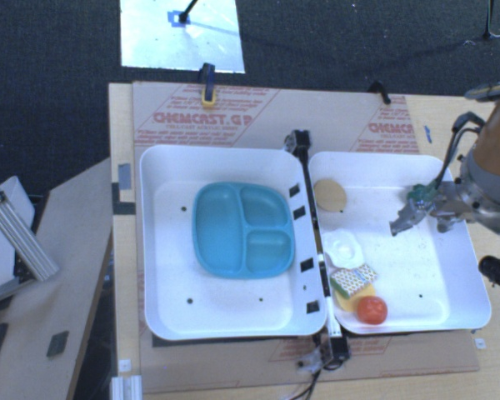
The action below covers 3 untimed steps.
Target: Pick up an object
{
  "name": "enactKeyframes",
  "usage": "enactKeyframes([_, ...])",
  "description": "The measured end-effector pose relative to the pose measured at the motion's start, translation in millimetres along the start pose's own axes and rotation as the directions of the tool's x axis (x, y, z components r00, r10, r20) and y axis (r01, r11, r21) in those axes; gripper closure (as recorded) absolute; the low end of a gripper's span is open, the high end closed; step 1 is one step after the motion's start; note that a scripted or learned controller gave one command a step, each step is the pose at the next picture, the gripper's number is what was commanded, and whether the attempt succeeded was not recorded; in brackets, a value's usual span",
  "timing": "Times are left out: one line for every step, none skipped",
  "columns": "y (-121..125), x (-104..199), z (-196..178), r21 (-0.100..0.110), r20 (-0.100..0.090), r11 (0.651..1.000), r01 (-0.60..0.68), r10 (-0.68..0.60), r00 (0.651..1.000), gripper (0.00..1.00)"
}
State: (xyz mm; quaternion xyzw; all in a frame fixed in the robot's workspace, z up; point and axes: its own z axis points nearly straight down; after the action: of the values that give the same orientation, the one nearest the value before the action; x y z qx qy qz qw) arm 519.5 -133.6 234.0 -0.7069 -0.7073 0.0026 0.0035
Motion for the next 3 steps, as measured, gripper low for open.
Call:
enactKeyframes([2.2, 0.1, -4.9, -0.01, 0.002, 1.0, 0.002, -0.002, 1.0, 0.0])
enactKeyframes([-0.9, -6.3, 55.1, -0.005, 0.001, 1.0, 0.0, 0.0, 1.0, 0.0])
enactKeyframes([-4.4, -12.0, 115.8, -0.005, 0.0, 1.0, -0.001, 0.001, 1.0, 0.0])
